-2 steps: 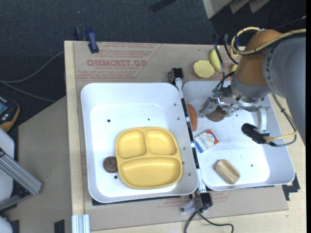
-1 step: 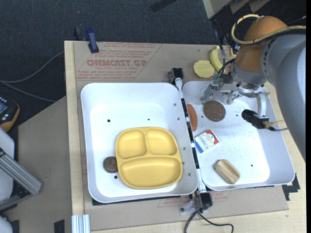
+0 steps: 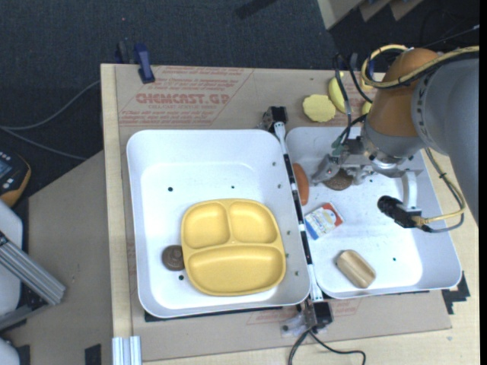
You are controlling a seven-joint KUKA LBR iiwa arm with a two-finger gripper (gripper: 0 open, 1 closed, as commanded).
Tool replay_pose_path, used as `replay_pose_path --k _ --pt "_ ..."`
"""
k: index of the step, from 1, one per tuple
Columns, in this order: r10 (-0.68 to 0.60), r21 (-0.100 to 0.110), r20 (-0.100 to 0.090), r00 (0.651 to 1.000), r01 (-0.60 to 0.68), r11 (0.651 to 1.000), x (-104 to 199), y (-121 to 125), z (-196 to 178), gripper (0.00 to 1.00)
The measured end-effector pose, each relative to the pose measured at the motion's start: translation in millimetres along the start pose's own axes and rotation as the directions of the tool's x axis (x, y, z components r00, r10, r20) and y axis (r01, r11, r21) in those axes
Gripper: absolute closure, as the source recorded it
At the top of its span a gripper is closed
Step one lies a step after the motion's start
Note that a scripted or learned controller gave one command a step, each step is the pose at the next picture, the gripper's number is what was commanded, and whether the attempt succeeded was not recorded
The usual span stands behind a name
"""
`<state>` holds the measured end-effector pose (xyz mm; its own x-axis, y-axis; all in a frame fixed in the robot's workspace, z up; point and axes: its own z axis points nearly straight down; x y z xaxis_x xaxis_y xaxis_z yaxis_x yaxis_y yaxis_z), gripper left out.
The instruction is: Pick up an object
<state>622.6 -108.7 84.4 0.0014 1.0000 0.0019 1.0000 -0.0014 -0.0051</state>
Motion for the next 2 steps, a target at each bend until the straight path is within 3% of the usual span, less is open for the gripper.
replay_pose_path --k 1,2 --pt "-0.004 -0.010 0.003 1.000 0.004 1.000 10 46 -1 0.00" --pt "0.000 -0.001 0.001 1.000 0.000 1.000 11 19 0 0.00"
